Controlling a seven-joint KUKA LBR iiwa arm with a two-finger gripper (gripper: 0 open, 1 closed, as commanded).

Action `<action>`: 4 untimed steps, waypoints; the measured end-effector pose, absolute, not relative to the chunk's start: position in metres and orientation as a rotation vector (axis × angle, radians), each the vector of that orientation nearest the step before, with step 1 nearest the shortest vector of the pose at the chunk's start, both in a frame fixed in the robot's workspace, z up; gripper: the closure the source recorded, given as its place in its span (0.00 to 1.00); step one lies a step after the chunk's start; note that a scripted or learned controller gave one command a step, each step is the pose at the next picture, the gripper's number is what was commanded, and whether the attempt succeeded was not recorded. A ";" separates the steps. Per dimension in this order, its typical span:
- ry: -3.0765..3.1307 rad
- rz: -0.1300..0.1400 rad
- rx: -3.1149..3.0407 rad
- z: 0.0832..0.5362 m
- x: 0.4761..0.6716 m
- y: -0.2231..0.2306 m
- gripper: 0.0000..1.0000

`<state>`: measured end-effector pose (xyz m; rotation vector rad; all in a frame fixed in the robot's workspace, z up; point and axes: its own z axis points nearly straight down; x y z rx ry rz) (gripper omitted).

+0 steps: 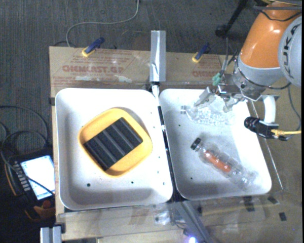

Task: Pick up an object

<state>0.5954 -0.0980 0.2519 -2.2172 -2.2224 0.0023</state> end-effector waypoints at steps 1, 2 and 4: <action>-2.428 0.001 -1.988 0.126 0.560 -0.121 0.00; -2.499 -0.012 -1.925 0.092 0.538 -0.122 0.00; -2.504 0.002 -1.896 0.183 0.616 -0.067 1.00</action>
